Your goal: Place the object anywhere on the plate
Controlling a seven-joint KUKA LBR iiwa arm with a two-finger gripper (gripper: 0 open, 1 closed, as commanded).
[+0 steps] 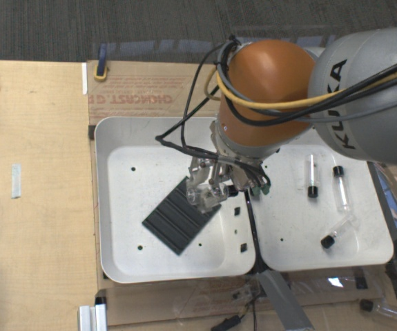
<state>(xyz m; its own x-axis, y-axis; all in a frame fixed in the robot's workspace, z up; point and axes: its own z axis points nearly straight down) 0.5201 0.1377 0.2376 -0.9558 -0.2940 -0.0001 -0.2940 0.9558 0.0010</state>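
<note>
Arm (371, 109) came in from the bench's right edge, its orange band (267, 81) over the far rim where the two bins met. Black and yellow cables looped off the wrist.

Gripper (205, 195) hung low over the left bin (103, 205), right of that bin's centre and near the wall it shares with the right bin (322, 264). The metal of the gripper was a bright tangle from above. Could not tell whether it was spread or pressed together, nor whether anything sat in it. A small green part (262, 186) showed on its right side.

Dark ribbed plate (174, 219), rectangular, lay flat on the left bin's floor. It was turned on a diagonal, one end towards the near left corner and the other running up under the gripper. The gripper's tip overlapped that upper end; contact not clear.

Two small black bits (237, 211) lay on the left bin's floor close to the shared wall, one nearer the front rim than the other.

Right bin held three clear tubes with black caps. First tube (311, 178) and second tube (339, 188) lay roughly parallel, near each other but apart, in the bin's far half. Third tube (340, 229) lay slanted towards the near right corner, close below the second.

Which item was the task's object could not be settled. No separate thing was seen resting on the plate's exposed surface.

Brown cardboard (139, 92) with red print lay past the left bin's far rim. Wooden bench (39, 219) ran on to the left, with a small grey strip (16, 181) on it.
</note>
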